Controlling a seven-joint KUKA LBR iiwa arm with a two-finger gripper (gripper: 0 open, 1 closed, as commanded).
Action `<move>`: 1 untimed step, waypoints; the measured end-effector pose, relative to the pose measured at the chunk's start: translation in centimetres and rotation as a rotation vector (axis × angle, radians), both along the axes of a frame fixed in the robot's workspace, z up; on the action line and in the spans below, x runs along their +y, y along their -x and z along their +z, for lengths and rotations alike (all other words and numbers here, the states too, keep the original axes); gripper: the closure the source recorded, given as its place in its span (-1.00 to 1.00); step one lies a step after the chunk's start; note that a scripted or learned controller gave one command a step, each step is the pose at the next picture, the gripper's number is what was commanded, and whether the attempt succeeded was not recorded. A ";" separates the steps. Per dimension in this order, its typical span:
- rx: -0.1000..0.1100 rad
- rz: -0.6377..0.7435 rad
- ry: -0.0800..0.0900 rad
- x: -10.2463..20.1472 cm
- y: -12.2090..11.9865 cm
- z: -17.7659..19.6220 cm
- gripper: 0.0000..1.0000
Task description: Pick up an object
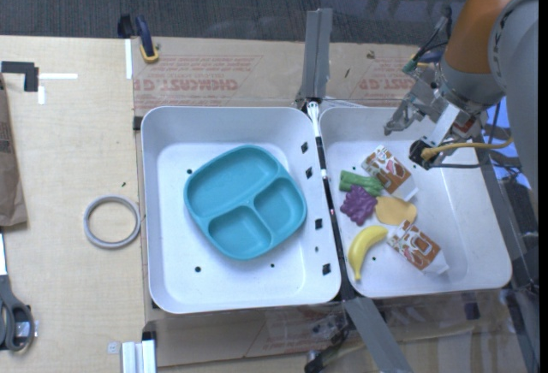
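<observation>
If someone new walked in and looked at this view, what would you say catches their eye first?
Probably the bright blue divided plate lying alone in the left bin. Next, the colourful cluster in the right bin: a yellow banana, purple grapes and two printed cartons. Above that bin's far corner hangs the grey arm with its orange band, its tool over the rim.

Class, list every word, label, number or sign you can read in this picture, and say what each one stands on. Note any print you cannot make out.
Red print on the cardboard sheet behind the bins: upside down and too blurred to read for certain.
Upper carton in the right bin: coloured pattern, no readable words.
Lower carton: coloured pattern, no readable words.
Blue tray, banana, grapes: no text.
</observation>
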State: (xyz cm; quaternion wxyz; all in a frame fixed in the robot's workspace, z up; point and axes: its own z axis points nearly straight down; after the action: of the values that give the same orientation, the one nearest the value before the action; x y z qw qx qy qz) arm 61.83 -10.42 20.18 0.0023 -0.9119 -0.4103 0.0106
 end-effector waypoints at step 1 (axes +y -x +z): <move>-0.029 -0.328 -0.003 1.2 1.5 -8.4 -1.00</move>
State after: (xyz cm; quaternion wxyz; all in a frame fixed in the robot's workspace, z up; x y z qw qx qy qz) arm 60.29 -9.20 11.78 -0.0006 -0.9667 -0.2559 -0.0037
